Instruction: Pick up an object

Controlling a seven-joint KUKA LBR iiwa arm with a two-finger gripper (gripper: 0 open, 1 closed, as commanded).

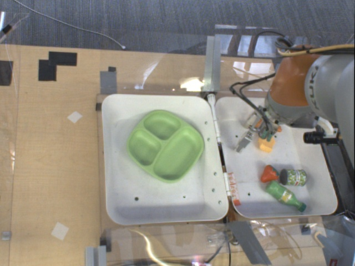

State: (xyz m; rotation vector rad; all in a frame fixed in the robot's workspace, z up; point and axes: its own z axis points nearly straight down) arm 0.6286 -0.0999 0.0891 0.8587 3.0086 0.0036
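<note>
Seeing two shallow white bins side by side on a pale wooden bench (pixel 50 165). Got the grey robot arm (pixel 333 85) at the upper right of the frame, with its orange band (pixel 288 87) just above the wrist.

Placing the two-finger gripper (pixel 252 137) over the upper left part of the right white bin (pixel 316 159), close to the wall shared with the other bin. Can't read whether it is open or closed from this angle. Seeing nothing clearly clamped in it.

Counting four loose candidates in the right bin:
- small yellow block (pixel 267 144), just beside the gripper on its right and slightly lower in the frame. Can't confirm contact.
- small red-orange rounded piece (pixel 269 174), below the yellow block, near the bin's middle.
- short can with a green and white label (pixel 293 177), on its side, immediately right of the red-orange piece, touching or nearly so.
- green plastic bottle (pixel 285 196), on its side, running diagonally toward the lower right, directly below the red-orange piece and the can.

Finding one item in the left white bin (pixel 111 165): a light green plastic plate with three compartments (pixel 165 144), flat, roughly centred, nearer the top of the bin.

Also noting a small white tag with red print (pixel 231 185) on the divider between the bins, toward the lower end, plus black tape marks (pixel 55 64) on the bench at the upper left of the frame.
</note>
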